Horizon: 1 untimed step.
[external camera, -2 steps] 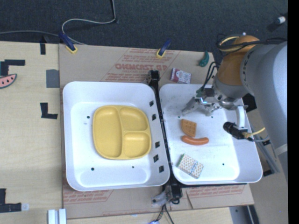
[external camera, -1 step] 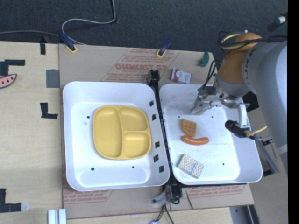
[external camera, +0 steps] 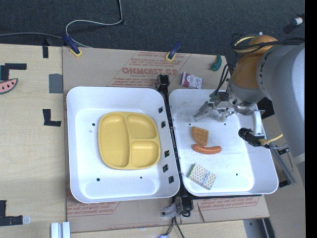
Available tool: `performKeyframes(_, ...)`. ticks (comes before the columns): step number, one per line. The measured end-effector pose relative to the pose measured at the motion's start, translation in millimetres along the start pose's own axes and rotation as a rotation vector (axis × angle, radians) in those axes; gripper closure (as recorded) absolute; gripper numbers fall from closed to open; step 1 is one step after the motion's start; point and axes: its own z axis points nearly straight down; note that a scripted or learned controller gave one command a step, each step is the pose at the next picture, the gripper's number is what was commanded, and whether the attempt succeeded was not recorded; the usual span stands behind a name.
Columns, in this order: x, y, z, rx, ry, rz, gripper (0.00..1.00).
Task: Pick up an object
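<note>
Since the task just says grab an object, there are three candidates sitting in the right bin (external camera: 257, 177): a waffle-looking piece (external camera: 200, 135), a hot dog sausage (external camera: 207, 149) touching just below it, and a small patterned packet (external camera: 202, 176) closer to the near wall. The gripper (external camera: 204, 112) hangs over the far-left part of that bin, a little up from the waffle, and its fingers look spread apart with nothing between them.

My guess is these are toy foods, so light and fairly stiff. The sausage is probably the slippery one: round, smooth, likely to roll or squirt out unless pinched across the middle of its short width. The waffle looks flat, so it may be hard to get fingers under; its textured edges should give some grip. The packet sits on its own, well apart from the others, and I'd pinch it across its narrow sides.

The left bin (external camera: 81, 133) holds a yellow divided plate (external camera: 130, 139), not in the way.
</note>
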Motion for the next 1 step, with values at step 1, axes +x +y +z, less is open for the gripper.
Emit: performKeyframes(1, 0.8, 0.1, -9.5, 0.001, 0.001, -0.001, 1.00)
